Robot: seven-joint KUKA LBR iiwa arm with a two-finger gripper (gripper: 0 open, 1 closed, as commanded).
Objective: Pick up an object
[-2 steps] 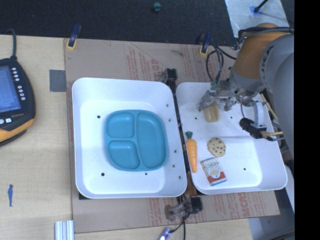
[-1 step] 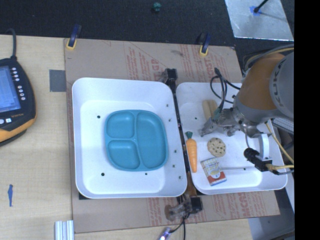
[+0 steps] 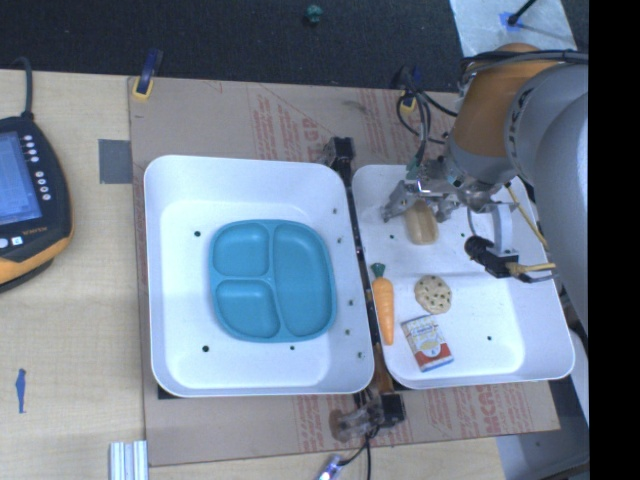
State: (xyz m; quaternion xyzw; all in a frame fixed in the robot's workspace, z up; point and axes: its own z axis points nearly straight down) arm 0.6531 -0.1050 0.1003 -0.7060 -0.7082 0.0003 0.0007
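The right bin (image 3: 505, 340) holds a tan bread-like lump (image 3: 423, 228), a round cookie (image 3: 433, 293), an orange carrot (image 3: 383, 309) and a small red and white carton (image 3: 426, 343). My gripper (image 3: 421, 200) hangs over the bin's far left corner, directly above the tan lump. Its grey fingers look spread and open, with nothing visibly clamped between them. The lump lies just in front of the fingertips, its far end partly covered by them. The carrot rests along the bin's left wall, and the carton sits near the front.
The left bin (image 3: 165, 268) holds a blue divided plate (image 3: 272, 279). A black and orange control pendant (image 3: 25, 203) lies on the bench at far left. Cables and a black fitting (image 3: 492, 256) trail from the arm over the right bin's far right side.
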